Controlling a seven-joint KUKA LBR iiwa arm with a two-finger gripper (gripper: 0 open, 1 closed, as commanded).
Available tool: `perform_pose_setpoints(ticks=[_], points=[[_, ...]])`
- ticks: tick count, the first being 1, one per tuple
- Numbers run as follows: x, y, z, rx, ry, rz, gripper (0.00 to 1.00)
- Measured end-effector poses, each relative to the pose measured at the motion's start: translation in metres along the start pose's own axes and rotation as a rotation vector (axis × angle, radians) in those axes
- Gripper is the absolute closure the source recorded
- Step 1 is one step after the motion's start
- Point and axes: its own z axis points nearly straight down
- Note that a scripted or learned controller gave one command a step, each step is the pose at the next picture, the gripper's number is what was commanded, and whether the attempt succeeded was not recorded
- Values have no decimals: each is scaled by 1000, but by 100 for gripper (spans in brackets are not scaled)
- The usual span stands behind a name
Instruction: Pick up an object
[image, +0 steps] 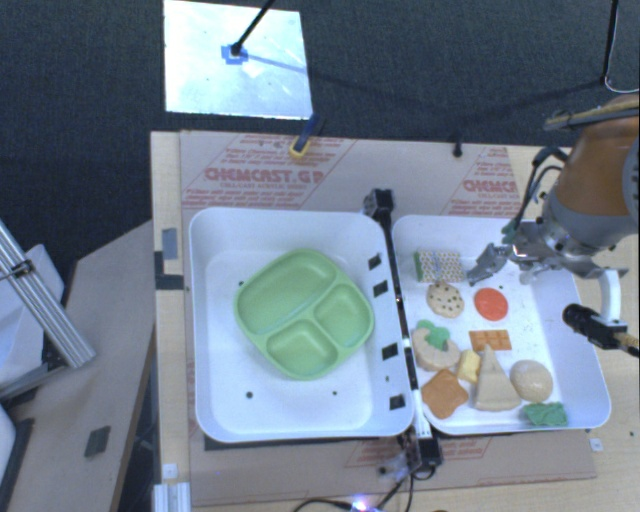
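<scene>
Gripper (492, 262) hovers in right bin (585, 345), jaws apart, gripping nothing, near patterned block (438, 265) and red disc (490, 302). Best to centre over one piece, descend straight, close squarely.

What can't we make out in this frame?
- Gripper: fingers too small and blurred in the camera view; their state is unreadable.
- Arm: cut off by the right edge.
- Green item: too small to identify.
- Right bin: upper right corner hidden under the arm.
</scene>
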Motion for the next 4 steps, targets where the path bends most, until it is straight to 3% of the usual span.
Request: perform_pose_setpoints(ticks=[2,3,4], points=[[-5,9,97,-9,-1,3,0],[-4,11,84,-17,-2,2,100],[-6,20,38,-10,-3,0,100]])
